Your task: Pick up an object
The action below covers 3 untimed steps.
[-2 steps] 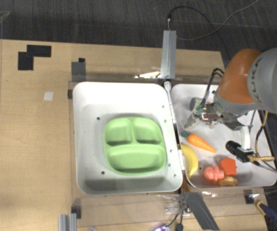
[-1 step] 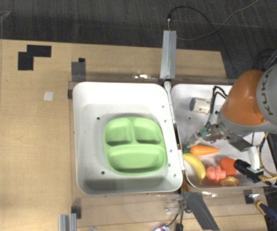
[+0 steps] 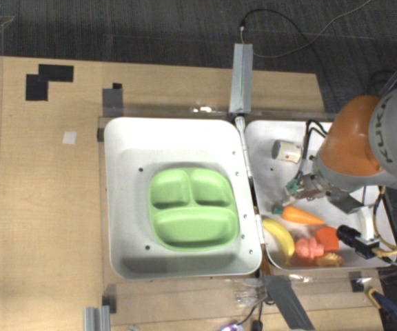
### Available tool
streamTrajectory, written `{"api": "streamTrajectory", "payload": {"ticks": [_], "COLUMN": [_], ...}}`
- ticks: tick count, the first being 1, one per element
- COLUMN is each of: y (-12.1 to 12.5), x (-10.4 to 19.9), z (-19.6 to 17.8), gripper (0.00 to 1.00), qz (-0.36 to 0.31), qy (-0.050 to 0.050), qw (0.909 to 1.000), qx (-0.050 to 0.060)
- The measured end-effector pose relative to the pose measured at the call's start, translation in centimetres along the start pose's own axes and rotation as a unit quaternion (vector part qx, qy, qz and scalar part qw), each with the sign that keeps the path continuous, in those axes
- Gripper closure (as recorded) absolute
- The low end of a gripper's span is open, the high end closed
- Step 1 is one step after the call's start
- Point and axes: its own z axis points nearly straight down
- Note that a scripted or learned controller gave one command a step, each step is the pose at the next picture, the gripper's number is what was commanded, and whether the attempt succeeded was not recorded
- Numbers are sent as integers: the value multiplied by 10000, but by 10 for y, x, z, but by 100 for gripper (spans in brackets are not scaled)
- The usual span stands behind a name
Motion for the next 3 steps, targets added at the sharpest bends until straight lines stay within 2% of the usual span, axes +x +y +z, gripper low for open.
{"api": "streamTrajectory", "payload": {"ticks": [1, 2, 3], "y": [0, -33, -43], "x": [0, -5, -3], "z": [0, 11, 10], "gripper": [0, 0, 0], "qz": [1, 2400, 1447], "qy": [0, 7, -24], "qw": [10000, 9708, 9895], "qx": [2, 32, 1]}}
